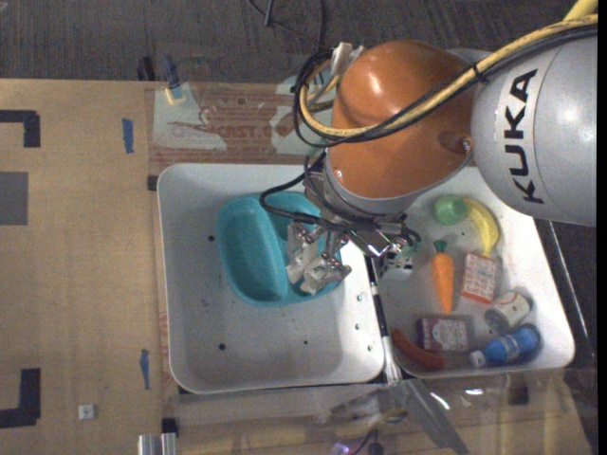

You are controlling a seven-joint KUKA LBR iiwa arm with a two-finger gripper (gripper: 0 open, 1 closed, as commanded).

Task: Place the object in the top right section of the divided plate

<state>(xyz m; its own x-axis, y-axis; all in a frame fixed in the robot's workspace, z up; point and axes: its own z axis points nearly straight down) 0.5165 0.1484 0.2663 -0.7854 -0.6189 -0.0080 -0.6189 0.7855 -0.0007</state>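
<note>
A: Hanging over the left bin (190, 349), the grey arm (531, 131) sets its tool (313, 259) above the teal divided plate (251, 249).

B: Whether the tool is open or closed cannot be told. The right bin (560, 335) holds a carrot (443, 278), a banana (484, 224), a red sausage (417, 351) and a blue bottle (512, 344).

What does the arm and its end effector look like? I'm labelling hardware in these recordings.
The arm is light grey with KUKA in black letters and a glossy orange dome-shaped band above the wrist. Yellow and black cables loop across the orange part. The end effector is a compact metal assembly with pale fingers and thin dark wires.
</note>
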